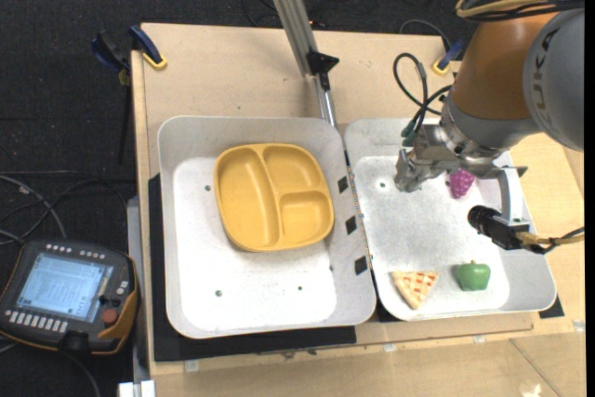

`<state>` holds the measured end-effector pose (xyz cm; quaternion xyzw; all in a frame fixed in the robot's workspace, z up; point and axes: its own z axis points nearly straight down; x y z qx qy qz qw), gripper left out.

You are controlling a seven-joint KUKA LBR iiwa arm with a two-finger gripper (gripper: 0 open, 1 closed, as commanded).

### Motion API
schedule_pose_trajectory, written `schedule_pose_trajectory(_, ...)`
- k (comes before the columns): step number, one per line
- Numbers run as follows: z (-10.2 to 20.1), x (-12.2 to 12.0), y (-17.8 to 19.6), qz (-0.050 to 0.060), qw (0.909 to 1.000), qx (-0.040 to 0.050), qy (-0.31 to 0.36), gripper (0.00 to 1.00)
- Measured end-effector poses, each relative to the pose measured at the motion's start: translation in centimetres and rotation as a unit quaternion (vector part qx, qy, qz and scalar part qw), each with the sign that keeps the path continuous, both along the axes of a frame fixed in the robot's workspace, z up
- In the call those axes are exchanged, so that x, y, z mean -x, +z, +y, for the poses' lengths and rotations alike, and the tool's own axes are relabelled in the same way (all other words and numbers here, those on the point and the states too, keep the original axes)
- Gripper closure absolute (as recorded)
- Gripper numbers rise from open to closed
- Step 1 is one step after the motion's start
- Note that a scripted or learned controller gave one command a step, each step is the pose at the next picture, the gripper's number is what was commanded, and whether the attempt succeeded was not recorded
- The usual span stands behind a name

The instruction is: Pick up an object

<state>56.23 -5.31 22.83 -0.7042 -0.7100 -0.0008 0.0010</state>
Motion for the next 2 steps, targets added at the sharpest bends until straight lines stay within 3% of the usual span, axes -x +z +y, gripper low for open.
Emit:
schedule_pose_trajectory(1,5.5,0.7,0.5,0.0,1.0,0.0002,0.0,1.0)
schedule_pose_trajectory(2,10.4,3.3,0.8,0.001,1.0,0.0002,0.0,1.0)
